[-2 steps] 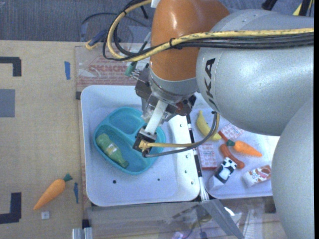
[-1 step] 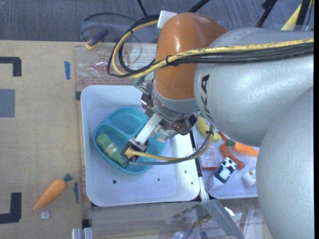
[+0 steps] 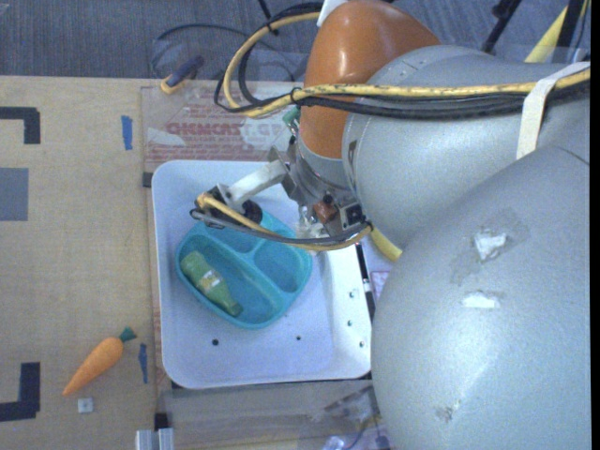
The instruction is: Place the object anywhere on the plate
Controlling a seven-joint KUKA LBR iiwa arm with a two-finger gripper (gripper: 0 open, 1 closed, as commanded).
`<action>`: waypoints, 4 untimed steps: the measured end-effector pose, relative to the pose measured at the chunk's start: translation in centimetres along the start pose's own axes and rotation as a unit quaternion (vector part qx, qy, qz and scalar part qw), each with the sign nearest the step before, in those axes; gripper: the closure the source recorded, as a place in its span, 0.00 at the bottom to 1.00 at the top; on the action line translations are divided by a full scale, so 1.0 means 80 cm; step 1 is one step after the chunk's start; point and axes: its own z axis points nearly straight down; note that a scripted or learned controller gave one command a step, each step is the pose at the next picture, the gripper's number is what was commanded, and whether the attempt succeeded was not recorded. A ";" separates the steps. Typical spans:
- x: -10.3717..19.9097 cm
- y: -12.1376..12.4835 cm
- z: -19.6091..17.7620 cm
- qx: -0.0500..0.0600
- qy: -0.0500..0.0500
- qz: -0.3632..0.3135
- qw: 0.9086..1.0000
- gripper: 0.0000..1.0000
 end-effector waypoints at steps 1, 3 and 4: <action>0.053 -0.019 -0.039 0.000 0.000 0.079 0.997 1.00; 0.060 -0.029 -0.021 -0.001 0.000 0.060 0.998 1.00; -0.014 -0.058 0.043 0.000 -0.002 0.077 0.997 1.00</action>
